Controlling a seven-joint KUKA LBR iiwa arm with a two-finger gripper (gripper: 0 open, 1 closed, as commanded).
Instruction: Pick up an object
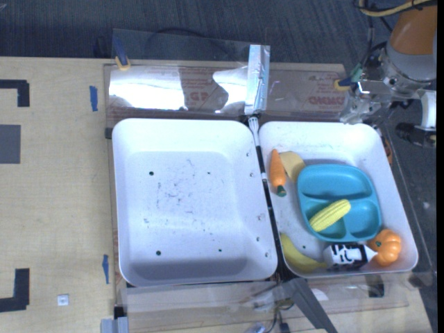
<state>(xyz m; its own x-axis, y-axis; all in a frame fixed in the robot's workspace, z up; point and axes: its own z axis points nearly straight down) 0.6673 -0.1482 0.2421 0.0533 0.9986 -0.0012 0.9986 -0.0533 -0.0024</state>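
Toys are all lying in the right bin (pixel 395 186): a corn cob (pixel 330 214) on the blue tray (pixel 340 200), with a carrot (pixel 277 173), a banana (pixel 300 253) and a small pumpkin (pixel 386 247) around it. We are hovering our gripper (pixel 361 103) just past that bin's far corner, carrying nothing; how wide it stands we cannot tell.

2 white bins: the left bin (pixel 187 200) is speckled with dark marks; the right bin (pixel 326 136) holds a blue tray (pixel 340 186), yellow corn (pixel 329 214), an orange carrot (pixel 277 172), an orange pumpkin (pixel 386 247), a yellow banana (pixel 300 254) and a black-and-white toy (pixel 347 254). The tabletop (pixel 55 186) is pale wood.
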